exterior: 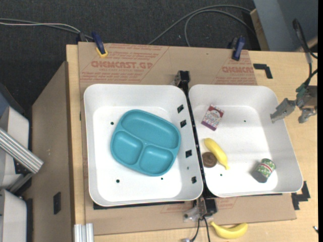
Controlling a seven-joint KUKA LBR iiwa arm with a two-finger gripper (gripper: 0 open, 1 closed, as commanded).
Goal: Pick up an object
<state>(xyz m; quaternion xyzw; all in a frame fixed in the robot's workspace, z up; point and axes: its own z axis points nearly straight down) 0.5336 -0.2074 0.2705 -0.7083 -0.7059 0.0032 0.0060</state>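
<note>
Bench cardboard (126, 59) (print: "CHEMCAST GP")

1. A tabletop (50, 135) of light wood bears a cardboard sheet (151, 59) with red lettering.
2. Two clamps, one blue and yellow (99, 44), one blue (237, 48), grip the sheet's far edge.
3. Cables (40, 25) trail over the dark floor (151, 9) beyond.
4. A second banana (230, 230) lies on the tabletop's near edge, outside the bins.
</note>
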